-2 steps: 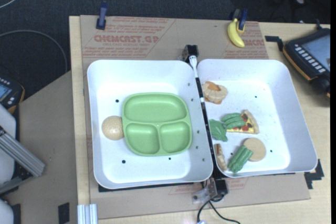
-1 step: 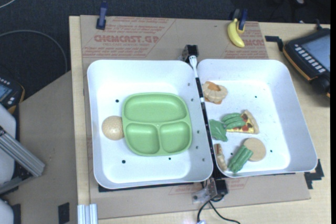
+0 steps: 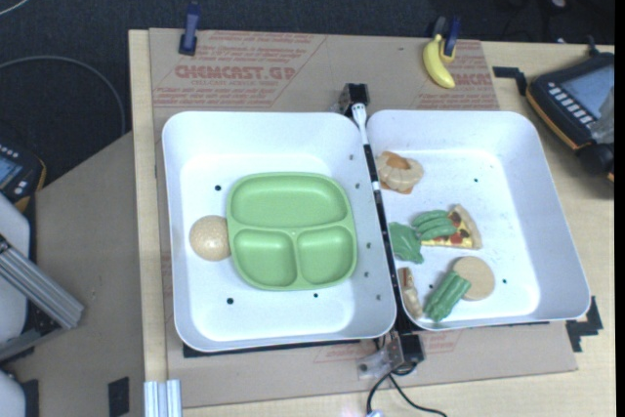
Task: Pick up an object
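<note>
— Green, and lying nearest in the right bin (image 3: 532, 173): a bean-pod toy (image 3: 447, 294), overlapping a tan round biscuit (image 3: 477, 276).
— And sitting just beyond?
— Resting mid-bin, a pizza slice (image 3: 455, 229) touching a green leaf (image 3: 405, 242); lying farther back, a pale pastry (image 3: 399, 171) near the bin's left wall.
— Occupying the left bin (image 3: 186, 144)?
— Sitting in its middle, a green divided tray (image 3: 291, 229), with a tan ball (image 3: 209, 237) touching its left edge.
— Lying farthest?
— Resting on brown cardboard (image 3: 244, 71) behind the right bin, a yellow banana (image 3: 438, 64).
</note>
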Controlling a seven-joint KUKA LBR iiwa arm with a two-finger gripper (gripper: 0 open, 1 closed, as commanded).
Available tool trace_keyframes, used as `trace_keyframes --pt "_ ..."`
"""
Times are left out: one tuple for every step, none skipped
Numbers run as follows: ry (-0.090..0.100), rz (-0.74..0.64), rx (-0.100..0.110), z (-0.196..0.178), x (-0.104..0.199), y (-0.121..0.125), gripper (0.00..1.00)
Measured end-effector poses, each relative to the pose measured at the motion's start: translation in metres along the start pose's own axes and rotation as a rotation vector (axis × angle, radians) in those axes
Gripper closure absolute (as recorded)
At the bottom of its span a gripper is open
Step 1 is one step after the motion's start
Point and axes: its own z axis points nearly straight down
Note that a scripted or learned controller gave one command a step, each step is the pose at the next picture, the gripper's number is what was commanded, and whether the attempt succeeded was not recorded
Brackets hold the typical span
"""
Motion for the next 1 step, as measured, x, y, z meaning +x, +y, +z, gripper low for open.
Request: trace_keyframes --pt "-0.004 -0.001 -0.010 -0.0139 -0.0002 0.0004 1.00"
